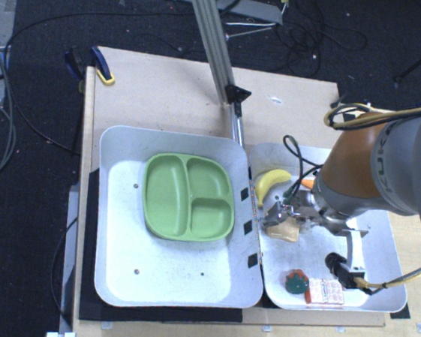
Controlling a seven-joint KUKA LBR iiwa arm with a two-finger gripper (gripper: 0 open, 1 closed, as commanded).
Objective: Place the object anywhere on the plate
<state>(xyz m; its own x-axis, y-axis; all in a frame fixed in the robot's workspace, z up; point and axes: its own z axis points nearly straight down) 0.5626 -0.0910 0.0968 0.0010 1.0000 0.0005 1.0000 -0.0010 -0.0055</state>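
Observation:
A green plate [190, 198] with three compartments lies in the left bin [120, 267], toward its back. My gripper [282, 212] is low in the right bin [389, 260], near that bin's left wall. It hangs just over a beige chunk [286, 231] that lies on the bin floor, and its tip touches or nearly touches the chunk's top. A yellow banana [271, 182] lies just behind the gripper. The arm's wrist hides the bin floor to the right of the gripper.
A small green and red object [296, 282] and a red and white packet [326, 292] lie at the front of the right bin. A slanted metal pole [217, 48] rises behind the bins. The raised wall between the two bins runs beside the gripper.

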